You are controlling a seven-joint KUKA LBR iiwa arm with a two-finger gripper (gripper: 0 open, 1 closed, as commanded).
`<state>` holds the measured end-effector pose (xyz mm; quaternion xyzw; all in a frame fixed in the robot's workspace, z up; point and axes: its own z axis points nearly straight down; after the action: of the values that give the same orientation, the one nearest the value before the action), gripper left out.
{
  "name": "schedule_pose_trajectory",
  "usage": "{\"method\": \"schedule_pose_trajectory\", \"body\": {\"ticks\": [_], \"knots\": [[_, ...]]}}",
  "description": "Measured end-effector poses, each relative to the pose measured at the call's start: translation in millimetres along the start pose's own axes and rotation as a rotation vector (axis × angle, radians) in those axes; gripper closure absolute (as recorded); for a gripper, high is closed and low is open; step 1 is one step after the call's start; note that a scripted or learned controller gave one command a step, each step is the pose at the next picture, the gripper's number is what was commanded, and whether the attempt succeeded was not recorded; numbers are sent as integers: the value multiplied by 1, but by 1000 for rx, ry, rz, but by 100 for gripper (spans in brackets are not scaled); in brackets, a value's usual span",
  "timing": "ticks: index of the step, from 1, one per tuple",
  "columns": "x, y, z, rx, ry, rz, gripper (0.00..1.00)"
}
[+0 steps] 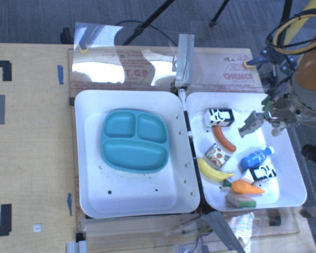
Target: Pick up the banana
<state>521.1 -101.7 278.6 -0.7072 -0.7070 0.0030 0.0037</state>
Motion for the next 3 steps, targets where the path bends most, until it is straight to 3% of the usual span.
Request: {"method": "schedule_pose_trajectory", "body": {"ticks": [1, 2, 3], "knots": [[-1, 1, -6, 5, 0, 2, 100], [32, -41, -153, -4, -3, 99, 100], [32, -41, -153, -4, -3, 98, 0]]}}
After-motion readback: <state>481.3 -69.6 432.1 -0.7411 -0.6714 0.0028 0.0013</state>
